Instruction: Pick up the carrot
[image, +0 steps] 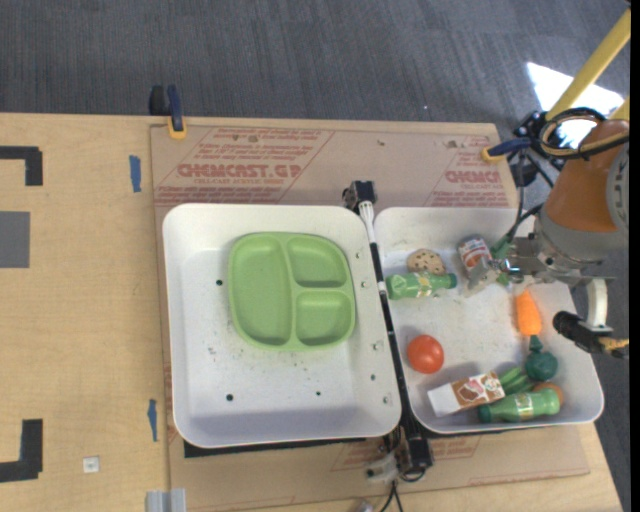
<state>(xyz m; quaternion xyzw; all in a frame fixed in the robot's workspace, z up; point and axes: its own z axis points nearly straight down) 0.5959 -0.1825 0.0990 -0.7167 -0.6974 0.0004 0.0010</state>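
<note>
Camera view is showing you the carrot lying in the right bin, right of the tomato. Your gripper is hovering just above-left of it, possibly open; I cannot tell.

Two white bins, one green plate, two green bottles, one carrot, one tomato.

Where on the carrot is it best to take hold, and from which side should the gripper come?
Probably grip the carrot across the middle of its orange body, coming straight down from above. It lies flat in the right bin, long axis running away from the camera, green top nearest. The bare floor on its left leaves room for a finger.
</note>
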